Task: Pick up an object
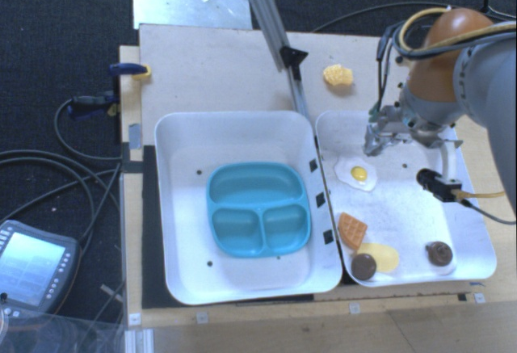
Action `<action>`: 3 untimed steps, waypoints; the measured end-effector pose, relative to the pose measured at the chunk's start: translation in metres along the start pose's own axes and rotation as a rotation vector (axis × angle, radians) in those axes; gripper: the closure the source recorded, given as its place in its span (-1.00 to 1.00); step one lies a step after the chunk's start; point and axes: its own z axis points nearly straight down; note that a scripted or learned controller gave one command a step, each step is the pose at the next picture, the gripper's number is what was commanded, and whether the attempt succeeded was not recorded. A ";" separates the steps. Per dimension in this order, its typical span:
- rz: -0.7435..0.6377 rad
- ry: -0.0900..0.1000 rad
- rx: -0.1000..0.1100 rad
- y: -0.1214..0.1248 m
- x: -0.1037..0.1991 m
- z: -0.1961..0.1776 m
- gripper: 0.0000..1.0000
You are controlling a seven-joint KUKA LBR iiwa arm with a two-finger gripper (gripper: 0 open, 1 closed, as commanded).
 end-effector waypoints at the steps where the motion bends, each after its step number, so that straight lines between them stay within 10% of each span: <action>1: -0.004 -0.001 -0.003 0.005 0.000 -0.044 1.00; 3: -0.012 0.002 0.000 0.019 0.057 -0.067 1.00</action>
